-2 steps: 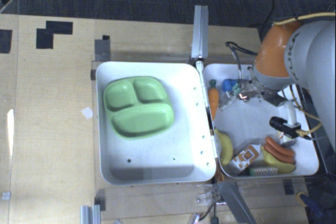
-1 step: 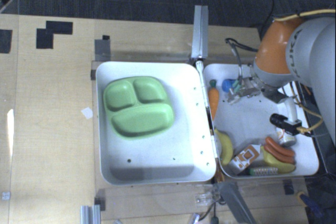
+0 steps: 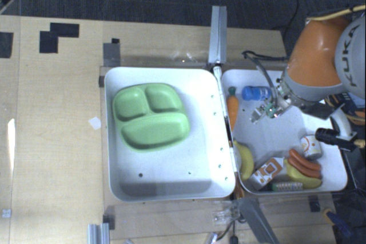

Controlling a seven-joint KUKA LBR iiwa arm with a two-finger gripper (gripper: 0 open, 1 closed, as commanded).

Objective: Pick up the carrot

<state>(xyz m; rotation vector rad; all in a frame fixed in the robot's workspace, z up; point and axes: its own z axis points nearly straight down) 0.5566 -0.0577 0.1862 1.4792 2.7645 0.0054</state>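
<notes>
The carrot (image 3: 232,112) is a short orange piece with a green tip, lying lengthwise against the left wall of the right bin (image 3: 334,183). My gripper (image 3: 267,111) hangs over the middle of that bin, a short way to the right of the carrot and apart from it. The grey arm with its orange band comes in from the right above it. Nothing shows in the gripper.
A blue bottle (image 3: 254,92) lies just behind the gripper. A banana (image 3: 246,160), a small box (image 3: 268,172), sausages (image 3: 305,163) and a white-orange can (image 3: 311,147) fill the bin's front. A green divided plate (image 3: 151,116) sits in the left bin (image 3: 171,183).
</notes>
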